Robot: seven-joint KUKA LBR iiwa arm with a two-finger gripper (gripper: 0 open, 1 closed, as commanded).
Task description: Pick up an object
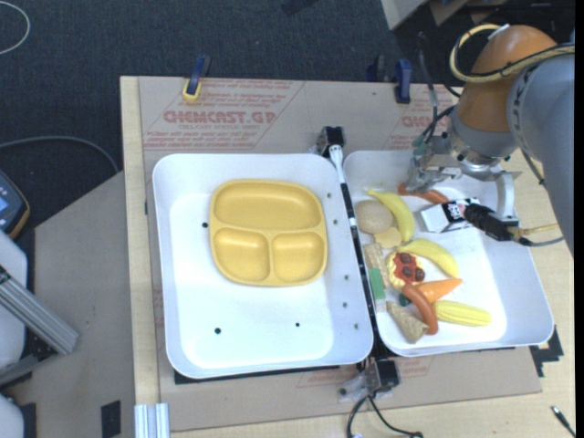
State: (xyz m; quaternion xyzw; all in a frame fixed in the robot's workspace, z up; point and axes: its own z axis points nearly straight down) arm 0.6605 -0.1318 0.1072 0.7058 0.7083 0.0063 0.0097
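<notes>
White shallow bins sit side by side on the table (274,108). We see the grey arm (543,99) come in over the right bin (525,290), with its jaws low over that bin's far end. We cannot tell whether the jaws are open or closed.

Just beside the jaws, on the side toward the bin's near end, lies a small red-orange piece (422,192). It is slim and partly hidden, so we cannot say what it is. Near the jaws, a little further forward and toward the left bin (178,245), a yellow toy banana (398,213) curves beside a round beige piece (371,215). Well apart from the jaws, at the near end, an orange carrot (431,290), a yellow corn cob (464,314) and a flat piece with red dots (404,267) lie crowded together. Farthest from the jaws, a yellow divided plate (269,231) rests in the left bin.

We judge these to be plastic play food: light, stiff, smooth-skinned and not fragile, but apt to slip or roll under a pinch. The red-orange piece is the closest candidate and would best be taken across its narrow width, at its middle. The banana looks the easier target, gripped across the thick middle of its curve, where its sides lie clear of its neighbours.
</notes>
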